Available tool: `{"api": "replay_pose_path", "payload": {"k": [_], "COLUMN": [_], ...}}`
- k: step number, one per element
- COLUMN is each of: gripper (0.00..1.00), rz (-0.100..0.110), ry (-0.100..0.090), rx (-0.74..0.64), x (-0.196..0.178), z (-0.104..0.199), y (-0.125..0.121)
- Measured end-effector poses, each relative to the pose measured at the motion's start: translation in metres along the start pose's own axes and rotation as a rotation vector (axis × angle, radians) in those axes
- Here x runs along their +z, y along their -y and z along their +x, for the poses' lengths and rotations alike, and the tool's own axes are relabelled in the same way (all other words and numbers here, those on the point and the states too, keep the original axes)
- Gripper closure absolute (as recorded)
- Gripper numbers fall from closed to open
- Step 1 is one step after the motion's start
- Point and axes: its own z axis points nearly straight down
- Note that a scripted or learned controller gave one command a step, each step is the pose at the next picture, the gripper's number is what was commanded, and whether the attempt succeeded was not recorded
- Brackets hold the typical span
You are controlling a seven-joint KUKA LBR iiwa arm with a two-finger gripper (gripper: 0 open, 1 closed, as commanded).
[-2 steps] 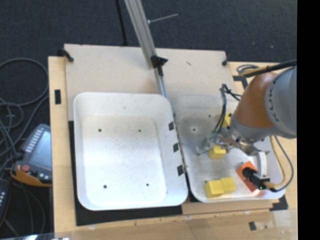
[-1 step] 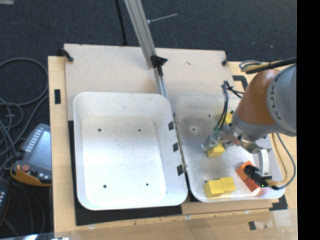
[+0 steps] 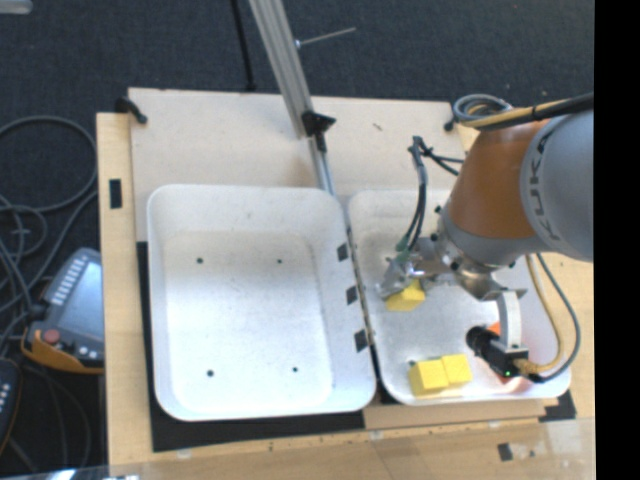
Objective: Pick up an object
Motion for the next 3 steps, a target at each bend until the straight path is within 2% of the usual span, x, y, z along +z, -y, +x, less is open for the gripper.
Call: {"api": "replay_pose_path", "payload": {"k": [1,2,3], "gripper": [1.0,1.0,1.0], "rz": [-0.003,0.004,0.016], "ry": [0.005,0.001,0.004], "rx": [0.006,0.0,0.005], "x": [-0.108,-0.124,0.01], "z": [-0.014,0.061,0.123], "y": [-0.048,-0.059,-0.044]}}
